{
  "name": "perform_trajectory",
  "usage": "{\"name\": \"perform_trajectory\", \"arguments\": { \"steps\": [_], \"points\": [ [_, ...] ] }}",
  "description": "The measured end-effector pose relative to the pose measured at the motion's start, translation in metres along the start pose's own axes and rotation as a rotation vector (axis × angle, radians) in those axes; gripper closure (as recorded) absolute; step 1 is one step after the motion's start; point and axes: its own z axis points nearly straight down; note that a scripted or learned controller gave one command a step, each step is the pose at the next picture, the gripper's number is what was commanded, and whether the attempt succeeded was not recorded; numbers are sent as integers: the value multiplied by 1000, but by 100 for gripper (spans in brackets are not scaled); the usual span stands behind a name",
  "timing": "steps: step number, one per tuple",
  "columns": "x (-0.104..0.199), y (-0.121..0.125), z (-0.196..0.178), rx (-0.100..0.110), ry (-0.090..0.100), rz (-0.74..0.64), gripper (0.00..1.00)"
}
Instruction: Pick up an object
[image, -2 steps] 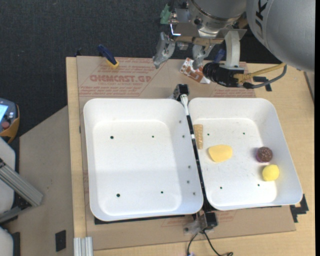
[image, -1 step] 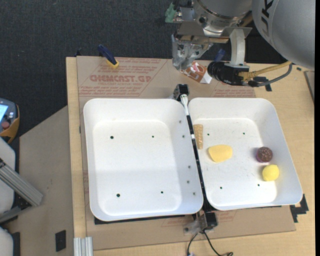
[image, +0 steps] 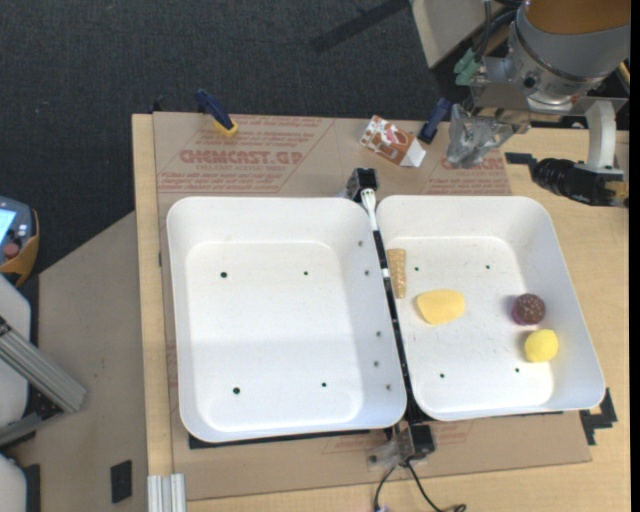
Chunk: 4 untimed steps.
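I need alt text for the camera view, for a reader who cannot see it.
The grey arm's two-finger gripper hangs above the bench beyond the right white bin, which contains a flat yellow piece, a yellow ball, a dark purple ball and a tan stick.

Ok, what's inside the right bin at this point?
The right bin holds four items: a tan wafer-like stick against its left wall, a yellow lump, a dark purple ball and a small yellow ball. All lie apart, nothing stacked; their undersides are hidden.

gripper above right bin rim | apparently empty | four items inside
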Motion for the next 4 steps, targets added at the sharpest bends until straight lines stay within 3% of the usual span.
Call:
{"name": "perform_trajectory", "arguments": {
  "steps": [1, 2, 3, 4],
  "points": [
    [-26, 24, -61, -15, 0, -9, 100],
    [-51, 52, -120, -15, 0, -10, 100],
    [-112, 17, -140, -10, 0, -6, 100],
    [-108, 18, -139, -8, 1, -12, 0]
  ]
}}
